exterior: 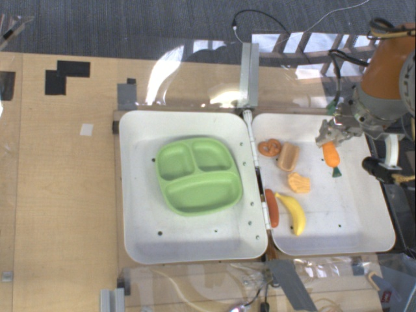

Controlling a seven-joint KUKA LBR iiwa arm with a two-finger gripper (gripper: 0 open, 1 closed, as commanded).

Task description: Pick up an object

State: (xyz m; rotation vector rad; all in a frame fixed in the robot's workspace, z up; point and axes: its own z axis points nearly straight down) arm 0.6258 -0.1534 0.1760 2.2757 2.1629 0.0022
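Observation:
My gripper [334, 135] hovers over the back right part of the right bin [364, 233]. An orange carrot with a green tip [331, 155] sits directly at its lower end, touching or just beneath it; whether it is gripped is unclear. Further left in the same bin lie a brown round piece [269, 147], a tan bread-like piece [288, 156], an orange chip-like piece [299, 183], a red sausage [271, 208] and a yellow banana [294, 213].
The left bin [140, 233] bears a green divided plate [198, 175]. A metal post [249, 77] stands at the back between the bins. The arm enters from the right over the right bin's far corner.

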